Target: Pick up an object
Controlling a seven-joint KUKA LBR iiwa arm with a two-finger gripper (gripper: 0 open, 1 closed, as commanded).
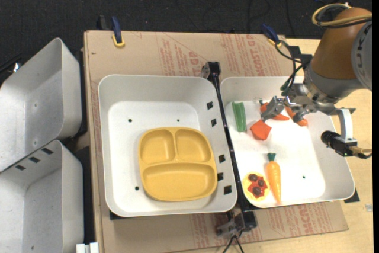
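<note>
1. Gripper [283, 108] low in the right bin [308, 186], upper area; finger state cannot be told.
2. Orange block [261, 130] just beside the gripper, lower left.
3. Green piece [239, 116] left of the block.
4. Carrot [273, 176] near the front rim.
5. Yellow tray [177, 163] in the left bin [118, 127].

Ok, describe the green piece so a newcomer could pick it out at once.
Start at the right bin, the one the arm reaches into. Along its left side, beside the divider between the bins, lies the green piece, a narrow stick pointing up and down the view. Its neighbours, the orange block and the carrot, are orange; it alone is green.
</note>
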